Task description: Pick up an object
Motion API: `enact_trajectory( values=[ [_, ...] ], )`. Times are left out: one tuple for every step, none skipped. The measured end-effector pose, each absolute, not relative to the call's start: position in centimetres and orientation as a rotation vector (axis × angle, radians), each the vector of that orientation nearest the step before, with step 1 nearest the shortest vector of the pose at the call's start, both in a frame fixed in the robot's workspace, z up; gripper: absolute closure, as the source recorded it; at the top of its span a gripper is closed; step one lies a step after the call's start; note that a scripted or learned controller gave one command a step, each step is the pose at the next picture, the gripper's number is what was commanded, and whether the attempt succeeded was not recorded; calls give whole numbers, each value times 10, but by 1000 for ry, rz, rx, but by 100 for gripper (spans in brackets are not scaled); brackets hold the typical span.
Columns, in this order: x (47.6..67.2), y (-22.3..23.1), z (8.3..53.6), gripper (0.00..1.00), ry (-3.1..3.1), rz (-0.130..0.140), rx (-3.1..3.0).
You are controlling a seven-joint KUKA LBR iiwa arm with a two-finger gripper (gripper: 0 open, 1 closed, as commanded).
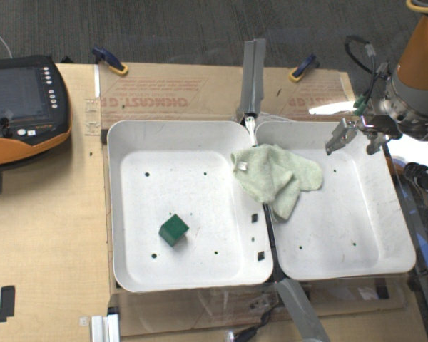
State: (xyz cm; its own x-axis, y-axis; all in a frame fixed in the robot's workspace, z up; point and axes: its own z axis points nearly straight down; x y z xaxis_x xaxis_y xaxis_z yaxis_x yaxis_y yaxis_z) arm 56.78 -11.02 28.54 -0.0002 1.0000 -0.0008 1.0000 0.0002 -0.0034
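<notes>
Two shallow white plastic bins sit side by side on the bench: the left bin (128, 262) and the right bin (357, 255), their inner walls meeting along the centre line. A small dark green cube (174, 229) rests on the floor of the left bin, toward its near-left part, clear of every wall. A crumpled pale green cloth (277, 177) is draped over the shared divider near the far end, with most of its bulk in the right bin and one corner hanging into the left. The two-finger metal gripper (354, 140) sits over the far-right corner of the right bin, its fingers spread apart with an open gap between them and nothing held there. It is near the cloth's right edge but apart from it, and well apart from the cube. The grey arm with its orange band (422, 48) enters from the right, with black cables (364, 52) looped beside the wrist. A brown cardboard sheet (171, 95) lies under the bins' far side, held by two blue-and-orange clamps (108, 58) at its back edge. A grey upright post (253, 77) stands behind the divider. A black and orange teach pendant (21, 109) lies on the bench at the far left.
</notes>
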Motion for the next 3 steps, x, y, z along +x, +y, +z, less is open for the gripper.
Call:
enact_trajectory(
  values=[
    [536,-64,198,0,-1883,7,-2511],
    [564,-19,190,0,-1394,7,-2815],
    [637,-21,221,0,-1768,4,-2598]
  ],
)
